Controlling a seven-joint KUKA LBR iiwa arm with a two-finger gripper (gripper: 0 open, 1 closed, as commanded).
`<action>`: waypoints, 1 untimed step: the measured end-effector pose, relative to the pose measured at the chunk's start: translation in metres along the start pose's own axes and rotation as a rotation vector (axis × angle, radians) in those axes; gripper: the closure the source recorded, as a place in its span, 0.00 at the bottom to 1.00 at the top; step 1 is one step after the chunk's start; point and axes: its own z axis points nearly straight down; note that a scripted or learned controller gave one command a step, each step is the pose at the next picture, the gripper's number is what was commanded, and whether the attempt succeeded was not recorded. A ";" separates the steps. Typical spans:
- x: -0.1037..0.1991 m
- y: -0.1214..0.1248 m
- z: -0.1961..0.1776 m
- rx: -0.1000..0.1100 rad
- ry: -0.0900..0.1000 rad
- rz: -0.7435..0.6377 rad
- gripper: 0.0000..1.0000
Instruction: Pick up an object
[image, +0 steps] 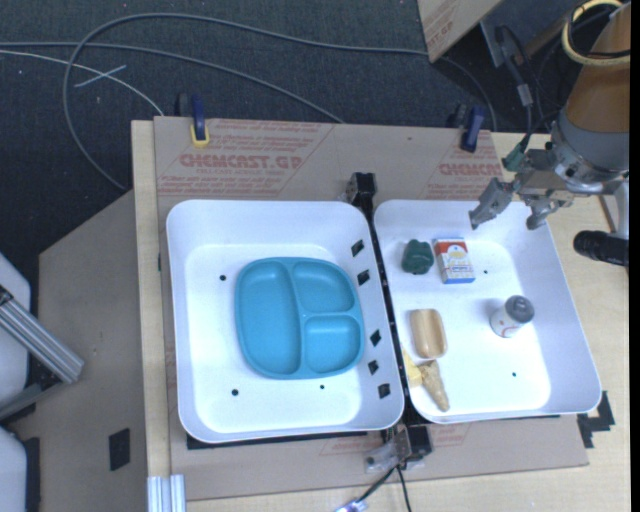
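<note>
White bins sit side by side on a brown board, the left bin (200, 300) holding a blue tray (298, 318) with three compartments, lying flat near its middle. The right bin (560, 340) holds the loose things. A dark green lump (417, 257) lies toward its far left, and just right of it, close but apart, a small carton (455, 261) with a red and white top and blue edge. Nearer, along the left wall, lies a tan scoop (427, 332), and nearer still a pale yellowish piece (430, 384), looking like a peeled banana, its far end close to the scoop. Well right of the scoop sits a small grey and white round thing (511, 316) with a red mark.

The arm (598, 95) comes in from the far right, its orange band showing above the grey wrist. The gripper (509, 206) hangs over the far edge of the right bin, its two grey fingers spread wide apart, one at the left and one at the right, with nothing between them. It is far right of the carton and apart from everything in the bin.

Two blue clamps (200, 128) pin the board's far edge, and cables run over the dark floor beyond.
</note>
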 end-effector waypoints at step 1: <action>0.000 0.002 -0.008 -0.014 -0.002 -0.003 0.00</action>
